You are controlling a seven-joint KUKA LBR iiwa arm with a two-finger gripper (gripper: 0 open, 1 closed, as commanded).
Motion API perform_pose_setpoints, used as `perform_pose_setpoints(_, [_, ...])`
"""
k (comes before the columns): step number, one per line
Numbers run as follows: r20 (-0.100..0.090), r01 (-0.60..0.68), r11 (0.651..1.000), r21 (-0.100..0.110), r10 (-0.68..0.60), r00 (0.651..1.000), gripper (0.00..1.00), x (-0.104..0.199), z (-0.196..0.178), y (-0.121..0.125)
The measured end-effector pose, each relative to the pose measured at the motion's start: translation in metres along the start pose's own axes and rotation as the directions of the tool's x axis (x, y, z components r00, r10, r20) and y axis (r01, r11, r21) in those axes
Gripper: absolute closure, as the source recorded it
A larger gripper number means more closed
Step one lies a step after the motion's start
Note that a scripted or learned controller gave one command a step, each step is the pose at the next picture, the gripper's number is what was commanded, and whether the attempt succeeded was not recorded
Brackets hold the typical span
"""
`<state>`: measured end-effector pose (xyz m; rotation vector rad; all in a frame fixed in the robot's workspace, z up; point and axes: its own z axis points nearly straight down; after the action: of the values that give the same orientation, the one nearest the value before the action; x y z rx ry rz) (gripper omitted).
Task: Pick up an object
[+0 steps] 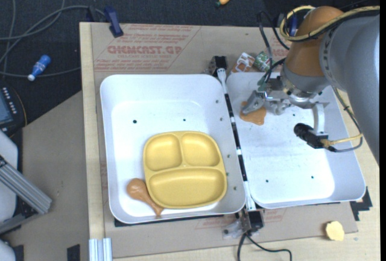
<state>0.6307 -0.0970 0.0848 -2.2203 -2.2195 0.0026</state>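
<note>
One arm (356, 55), grey, entering from the right edge of the camera view and bulking large in the upper right corner. Orange band (310, 43) above the wrist, facing the camera, with cabling looped over its top. Wrist angled downward and to the left. Tool (260, 104) at the low end, metallic, reaching leftward, set low. A black fitting with a cable (310, 134) trails beneath the wrist
</note>
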Motion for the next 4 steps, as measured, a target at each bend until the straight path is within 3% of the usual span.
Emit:
perform_pose_setpoints(2, [0.0, 0.001, 1.0, -0.005, -0.001, 1.0, 0.0, 0.001, 0.0, 0.017])
perform_pose_setpoints(3, [0.0, -0.001, 1.0, 0.0, 0.001, 1.0, 0.0, 0.003, 0.0, 0.003])
perform_pose_setpoints(4, [0.001, -0.001, 1.0, -0.004, 0.001, 1.0, 0.0, -0.005, 0.0, 0.007])
